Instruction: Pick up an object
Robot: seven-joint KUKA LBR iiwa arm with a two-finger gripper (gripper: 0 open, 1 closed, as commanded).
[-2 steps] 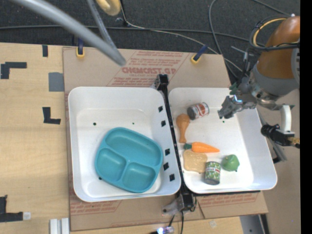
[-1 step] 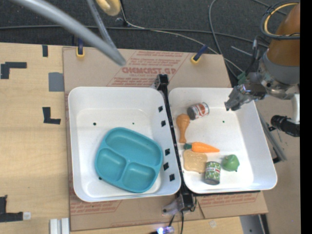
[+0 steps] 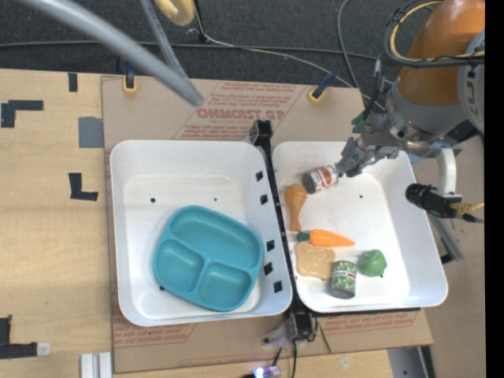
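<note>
Near edge of the right bin (image 3: 425,286): dark green can (image 3: 343,279) with a printed label, lying tilted by the front wall. Green pepper-like toy (image 3: 373,262) just to its right, tan bread slice (image 3: 313,261) touching the can's left side. Orange carrot (image 3: 331,239) with a green top lies just behind the bread, pointing right. Tan drumstick-shaped piece (image 3: 295,202) sits against the divider, upright along it.

Left bin (image 3: 130,172) holds a teal divided plate (image 3: 208,257), three compartments, sitting toward the front right of that bin.

Further back in the right bin: small bottle (image 3: 320,179), dark body, red band, white cap end, lying on its side, cap pointing left. Gripper (image 3: 350,162) is right at the bottle's right end, touching or nearly so. Can't tell from this angle whether it's spread or closed, or whether the bottle is actually between the tips.

Arm comes in from the right, orange band (image 3: 449,22) above the wrist. Both bins sit on a cardboard sheet (image 3: 236,109) on the table (image 3: 47,211).
</note>
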